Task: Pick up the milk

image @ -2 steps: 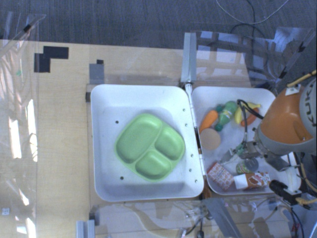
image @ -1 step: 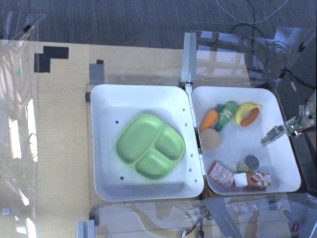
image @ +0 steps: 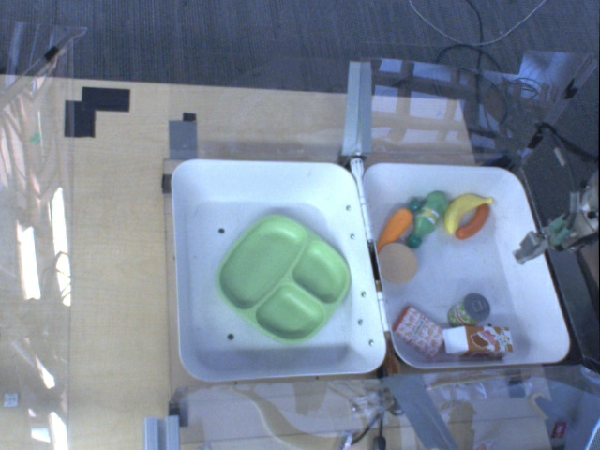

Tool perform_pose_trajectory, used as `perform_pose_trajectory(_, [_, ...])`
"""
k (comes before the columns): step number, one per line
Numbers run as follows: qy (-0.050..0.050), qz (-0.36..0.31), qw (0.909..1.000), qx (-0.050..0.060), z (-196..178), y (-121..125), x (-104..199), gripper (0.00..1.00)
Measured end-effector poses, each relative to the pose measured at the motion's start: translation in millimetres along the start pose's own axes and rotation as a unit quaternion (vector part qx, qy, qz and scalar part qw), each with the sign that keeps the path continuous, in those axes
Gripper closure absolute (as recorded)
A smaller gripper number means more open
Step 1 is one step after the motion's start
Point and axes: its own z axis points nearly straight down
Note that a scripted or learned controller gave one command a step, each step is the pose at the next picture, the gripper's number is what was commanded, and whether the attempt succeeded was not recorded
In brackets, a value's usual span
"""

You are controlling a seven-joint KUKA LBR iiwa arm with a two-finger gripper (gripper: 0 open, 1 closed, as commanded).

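Approaching: gripper (image: 527,248) is hovering at the right bin (image: 525,340) edge. Milk carton (image: 480,341) is lying flat beside the can (image: 472,307). Should be descending across its narrow sides.

Milk carton (image: 476,341), white and brown, lying on its side, right bin's near edge

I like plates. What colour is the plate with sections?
Light green plate, seen in the camera view.

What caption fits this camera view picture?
Gripper at the right bin's edge; milk carton lies near its front.
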Motion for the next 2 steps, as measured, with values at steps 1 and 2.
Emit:
perform_pose_trajectory(1, [0.0,0.0,1.0,0.0,0.0,0.0,0.0,0.0])
perform_pose_trajectory(2, [0.005,-0.012,0.9999,0.005,168.7,9.4,48.0,0.0])
